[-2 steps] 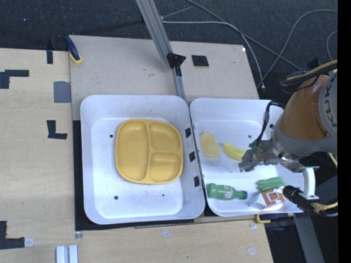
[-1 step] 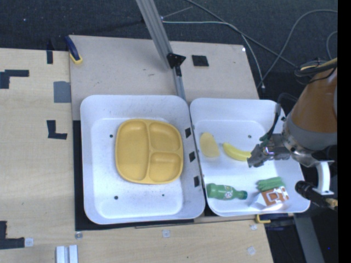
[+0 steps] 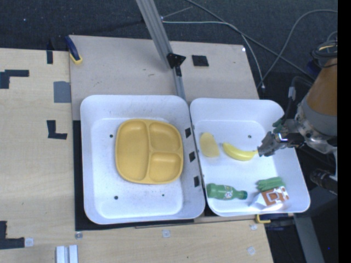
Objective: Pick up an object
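The right bin (image 3: 236, 109) holds a yellow banana (image 3: 238, 152), a pale yellow slice-shaped piece (image 3: 209, 145), a green bottle (image 3: 225, 192) lying on its side, and a green, orange and white packet (image 3: 272, 193) at the front right. My gripper (image 3: 269, 146) hangs low at the bin's right side, just right of the banana's end, close to it. Nothing shows between its fingers. The arm's orange band (image 3: 324, 95) rises above it at the right edge.
The left bin (image 3: 93, 147) carries a yellow divided plate (image 3: 148, 150). A slanted metal pole (image 3: 159, 29) crosses the bench behind the bins. Cables trail over the dark floor at the back right. A blue and yellow clamp (image 3: 73, 50) sits at the bench's far left corner.
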`<control>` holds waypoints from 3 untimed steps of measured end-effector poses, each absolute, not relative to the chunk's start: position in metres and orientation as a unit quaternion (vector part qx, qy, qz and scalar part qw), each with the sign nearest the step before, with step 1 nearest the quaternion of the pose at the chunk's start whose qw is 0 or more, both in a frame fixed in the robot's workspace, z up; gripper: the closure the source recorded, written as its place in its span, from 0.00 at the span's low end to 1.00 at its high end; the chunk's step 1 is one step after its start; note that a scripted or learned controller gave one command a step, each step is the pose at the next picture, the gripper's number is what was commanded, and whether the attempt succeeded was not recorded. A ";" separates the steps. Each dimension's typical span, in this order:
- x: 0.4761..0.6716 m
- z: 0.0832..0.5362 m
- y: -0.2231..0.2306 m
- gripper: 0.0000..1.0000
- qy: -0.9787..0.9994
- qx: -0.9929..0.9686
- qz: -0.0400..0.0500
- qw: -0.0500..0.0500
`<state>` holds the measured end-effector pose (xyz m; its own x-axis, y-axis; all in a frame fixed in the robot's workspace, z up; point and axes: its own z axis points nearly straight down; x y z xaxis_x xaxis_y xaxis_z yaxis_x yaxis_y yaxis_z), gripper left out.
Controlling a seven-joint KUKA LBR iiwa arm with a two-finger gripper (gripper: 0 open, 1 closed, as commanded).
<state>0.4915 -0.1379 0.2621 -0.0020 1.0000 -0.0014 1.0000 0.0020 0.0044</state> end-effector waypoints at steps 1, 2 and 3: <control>0.510 0.246 -0.090 1.00 0.709 0.705 -0.001 -0.001; 0.522 0.240 -0.048 1.00 0.709 0.705 -0.001 -0.001; 0.533 0.238 0.010 1.00 0.710 0.705 0.000 -0.001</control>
